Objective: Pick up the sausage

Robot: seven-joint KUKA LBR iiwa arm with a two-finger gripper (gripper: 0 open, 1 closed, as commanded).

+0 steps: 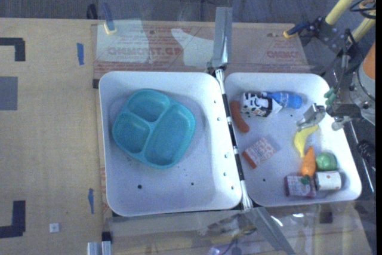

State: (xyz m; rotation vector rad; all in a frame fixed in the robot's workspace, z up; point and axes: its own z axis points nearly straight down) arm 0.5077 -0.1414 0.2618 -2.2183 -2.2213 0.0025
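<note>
Sausage lies by the right bin's left wall; tool hovers apart, grip unclear.

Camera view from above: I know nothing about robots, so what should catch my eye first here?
The big teal divided plate lies alone in the left bin. The right bin is crowded: a reddish sausage near its left wall, a cow-patterned bottle beside it, and a yellow banana with a carrot below it. The gripper hangs over that bin's right side, above the banana.
</note>
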